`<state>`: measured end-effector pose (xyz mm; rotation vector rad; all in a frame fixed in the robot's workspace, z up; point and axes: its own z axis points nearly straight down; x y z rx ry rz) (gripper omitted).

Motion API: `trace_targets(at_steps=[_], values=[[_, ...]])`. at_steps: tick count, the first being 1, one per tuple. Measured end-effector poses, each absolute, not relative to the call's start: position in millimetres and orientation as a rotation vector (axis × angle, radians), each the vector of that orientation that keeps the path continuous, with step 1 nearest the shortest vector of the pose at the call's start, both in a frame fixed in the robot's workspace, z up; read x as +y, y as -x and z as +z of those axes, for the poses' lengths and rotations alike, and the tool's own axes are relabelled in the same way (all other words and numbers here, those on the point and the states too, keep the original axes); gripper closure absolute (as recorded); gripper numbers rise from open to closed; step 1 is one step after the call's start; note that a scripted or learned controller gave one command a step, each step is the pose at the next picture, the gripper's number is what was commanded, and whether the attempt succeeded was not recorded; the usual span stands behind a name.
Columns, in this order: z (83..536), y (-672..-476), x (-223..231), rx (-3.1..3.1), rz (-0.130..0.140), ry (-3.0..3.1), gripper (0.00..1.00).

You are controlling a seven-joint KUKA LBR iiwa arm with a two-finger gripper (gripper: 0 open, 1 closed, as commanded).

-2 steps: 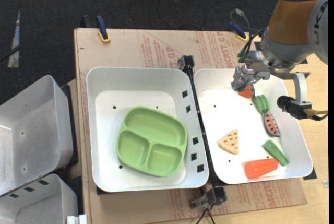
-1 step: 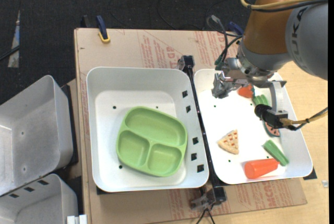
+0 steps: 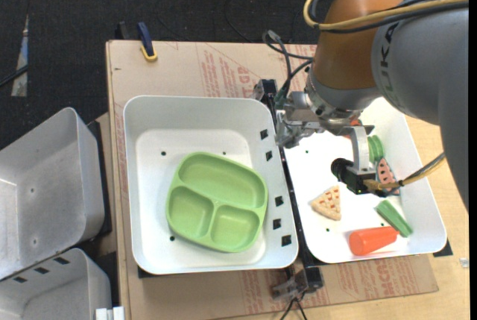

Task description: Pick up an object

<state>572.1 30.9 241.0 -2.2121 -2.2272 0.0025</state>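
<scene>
My gripper [image 3: 288,132] hangs low at the far left corner of the right bin [image 3: 425,195], close to the wall it shares with the left bin; the grey and orange wrist hides much of it. Loose in the right bin lie a toy pizza slice [image 3: 326,203], an orange carrot-like piece [image 3: 373,239], a green pod [image 3: 393,218], a watermelon slice [image 3: 384,173] and another green piece [image 3: 374,145]. All of them are in front of and to the right of the gripper, apart from it. Nothing shows between the fingers.
The left bin [image 3: 149,124] holds a green divided plate [image 3: 216,201]. Both bins sit on a cardboard-covered bench [image 3: 209,65]. More white bins [image 3: 41,184] stand off to the left. The arm covers the right bin's far side.
</scene>
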Motion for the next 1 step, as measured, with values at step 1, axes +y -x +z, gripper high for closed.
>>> trace_targets(at_steps=[1], values=[[228.4,-570.8,80.6,-2.227,0.003,2.212,1.0]])
